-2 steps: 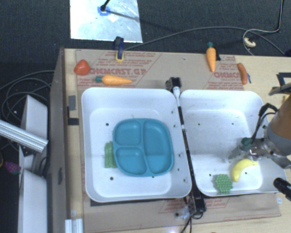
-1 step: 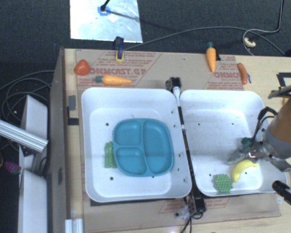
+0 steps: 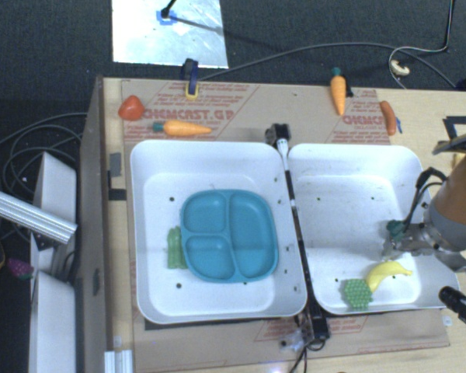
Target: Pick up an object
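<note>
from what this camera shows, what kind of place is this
Most likely a robotics lab test bench, not a kitchen. A robot arm reaches over two white bins holding toy food such as a banana, loose cables trail across the dark floor, and a clamp grips the board's edge.

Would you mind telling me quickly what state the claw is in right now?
Claw: cannot be told; it sits low in the right bin, just above the yellow banana, with nothing visibly gripped.
</note>
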You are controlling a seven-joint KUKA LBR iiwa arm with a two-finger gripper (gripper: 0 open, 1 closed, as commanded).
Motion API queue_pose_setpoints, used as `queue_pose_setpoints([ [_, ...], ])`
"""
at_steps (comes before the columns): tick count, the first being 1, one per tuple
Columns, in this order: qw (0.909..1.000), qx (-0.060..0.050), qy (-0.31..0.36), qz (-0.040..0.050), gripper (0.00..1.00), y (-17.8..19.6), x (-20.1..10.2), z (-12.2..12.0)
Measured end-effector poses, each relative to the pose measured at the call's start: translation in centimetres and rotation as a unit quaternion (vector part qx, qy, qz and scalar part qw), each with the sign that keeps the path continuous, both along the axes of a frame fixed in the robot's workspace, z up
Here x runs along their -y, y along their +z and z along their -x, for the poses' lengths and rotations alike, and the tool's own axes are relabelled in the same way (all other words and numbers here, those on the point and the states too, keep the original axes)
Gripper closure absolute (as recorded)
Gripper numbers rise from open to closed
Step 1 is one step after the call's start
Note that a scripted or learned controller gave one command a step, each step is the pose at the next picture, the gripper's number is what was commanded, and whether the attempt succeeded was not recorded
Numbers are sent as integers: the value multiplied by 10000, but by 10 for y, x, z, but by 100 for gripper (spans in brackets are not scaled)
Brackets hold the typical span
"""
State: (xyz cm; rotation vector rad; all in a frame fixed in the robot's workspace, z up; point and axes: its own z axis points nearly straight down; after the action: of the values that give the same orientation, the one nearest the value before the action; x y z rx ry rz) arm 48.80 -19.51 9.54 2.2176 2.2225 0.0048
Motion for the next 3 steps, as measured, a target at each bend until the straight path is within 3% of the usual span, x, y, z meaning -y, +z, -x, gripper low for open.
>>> queue_pose_setpoints([
  [1,10000,-2,3,12,100,41,12,-34],
  [2,10000,2,9,10,100,80,11,-85],
  [3,10000,-5,8,10,0,80,11,-84],
])
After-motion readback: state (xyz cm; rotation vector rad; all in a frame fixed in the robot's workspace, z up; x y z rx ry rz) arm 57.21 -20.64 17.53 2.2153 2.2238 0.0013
